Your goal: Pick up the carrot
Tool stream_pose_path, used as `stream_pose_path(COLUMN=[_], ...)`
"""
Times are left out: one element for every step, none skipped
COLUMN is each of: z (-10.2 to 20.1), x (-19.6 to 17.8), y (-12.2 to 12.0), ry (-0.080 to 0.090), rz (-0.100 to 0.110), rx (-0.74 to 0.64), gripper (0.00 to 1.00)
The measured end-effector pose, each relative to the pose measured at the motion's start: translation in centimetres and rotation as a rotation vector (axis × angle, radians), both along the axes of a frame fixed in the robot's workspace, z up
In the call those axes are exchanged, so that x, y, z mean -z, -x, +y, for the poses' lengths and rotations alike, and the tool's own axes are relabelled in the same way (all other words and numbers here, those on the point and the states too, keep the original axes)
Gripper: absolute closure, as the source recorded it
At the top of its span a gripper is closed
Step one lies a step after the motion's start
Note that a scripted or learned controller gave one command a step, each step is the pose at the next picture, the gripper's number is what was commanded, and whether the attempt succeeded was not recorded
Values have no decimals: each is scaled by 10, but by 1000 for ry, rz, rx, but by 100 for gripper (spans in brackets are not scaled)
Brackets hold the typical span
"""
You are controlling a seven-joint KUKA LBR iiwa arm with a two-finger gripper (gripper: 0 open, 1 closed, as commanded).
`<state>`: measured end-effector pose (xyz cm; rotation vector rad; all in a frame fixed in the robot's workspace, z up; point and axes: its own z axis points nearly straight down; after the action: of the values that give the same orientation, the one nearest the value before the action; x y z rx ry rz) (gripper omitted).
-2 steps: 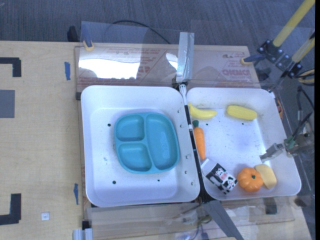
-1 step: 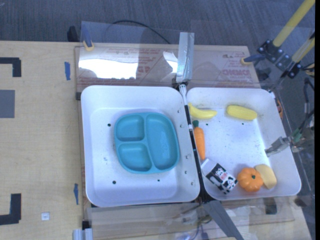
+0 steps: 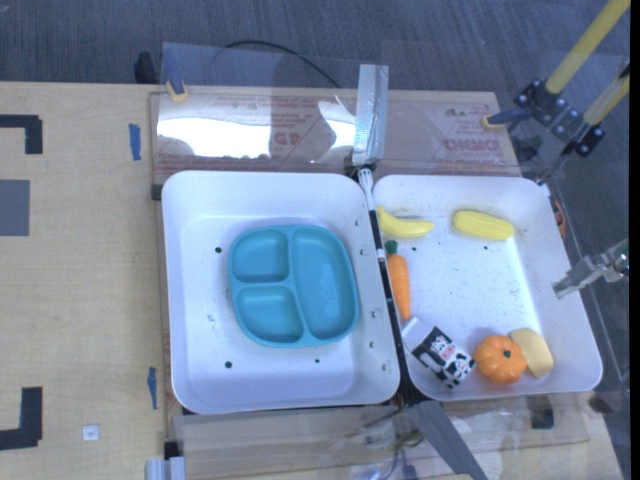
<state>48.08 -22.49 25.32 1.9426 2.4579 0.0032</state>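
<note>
You find the carrot (image 3: 399, 281) against the left wall of the right bin (image 3: 575, 298), its long axis running far to near. The gripper (image 3: 590, 273) waits at the bin's right edge, so the carrot lies to its left; you cannot tell the gripper's state.

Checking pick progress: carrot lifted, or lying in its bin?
Lying in the bin. The carrot rests flat on the right bin's floor against its left wall, green top up-frame.

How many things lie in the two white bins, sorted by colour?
Yellow: 3 – banana, long yellow piece, pale yellow piece
Orange: 2 – carrot, pumpkin
Teal: 1 – plate
Black and white: 1 – cow toy
Total: 7
</note>
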Motion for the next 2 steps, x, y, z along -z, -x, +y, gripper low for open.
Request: stream_pose_path(z=[3, 51], x=[113, 166], y=[4, 0], ry=[-8, 0], rz=[17, 4], rx=[-119, -313], gripper=[0, 0])
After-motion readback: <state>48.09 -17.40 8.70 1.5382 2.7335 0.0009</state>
